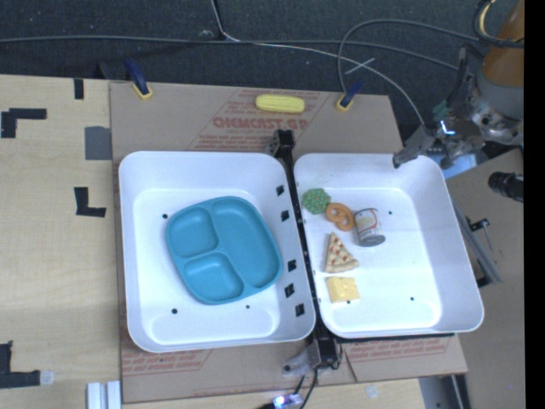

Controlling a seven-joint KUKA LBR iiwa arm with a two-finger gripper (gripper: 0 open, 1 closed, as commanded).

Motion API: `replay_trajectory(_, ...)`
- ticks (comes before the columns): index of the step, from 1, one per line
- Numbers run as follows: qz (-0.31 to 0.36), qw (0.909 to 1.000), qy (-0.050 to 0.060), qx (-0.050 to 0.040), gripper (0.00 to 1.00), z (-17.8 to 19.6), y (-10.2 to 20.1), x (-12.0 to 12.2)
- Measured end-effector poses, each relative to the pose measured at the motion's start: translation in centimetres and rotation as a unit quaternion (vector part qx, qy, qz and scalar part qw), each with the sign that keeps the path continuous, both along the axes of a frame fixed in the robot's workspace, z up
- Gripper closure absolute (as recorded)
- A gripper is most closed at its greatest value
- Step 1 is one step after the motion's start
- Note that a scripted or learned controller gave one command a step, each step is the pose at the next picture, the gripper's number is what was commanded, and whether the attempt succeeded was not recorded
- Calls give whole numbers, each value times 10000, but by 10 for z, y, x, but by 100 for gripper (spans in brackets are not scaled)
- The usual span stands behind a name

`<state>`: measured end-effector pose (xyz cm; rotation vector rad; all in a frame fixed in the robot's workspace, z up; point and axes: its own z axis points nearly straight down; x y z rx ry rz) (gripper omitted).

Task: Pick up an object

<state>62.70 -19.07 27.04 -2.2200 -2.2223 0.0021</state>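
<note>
while the gripper (415, 150) hovers apart, pizza slice (339, 253) points up-frame.

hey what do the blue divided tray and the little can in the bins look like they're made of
Blue tray: likely molded plastic, with uniform matte color and soft rounded compartment edges. Can: looks like metal with a printed label and a greyish end, though it could be a plastic toy.

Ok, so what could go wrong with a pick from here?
1. The pretzel, can, broccoli and pizza slice sit close together in the right bin, so fingers coming down on one may knock a neighbour.
2. The can lies on its side and may roll away.
3. The cracker lies flat, likely hard to grip.
</note>
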Motion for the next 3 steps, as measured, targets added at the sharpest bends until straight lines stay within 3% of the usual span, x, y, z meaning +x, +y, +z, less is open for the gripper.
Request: replay_trajectory(3, 4, 10000, 29, 4, 0, -174, 19, 1)
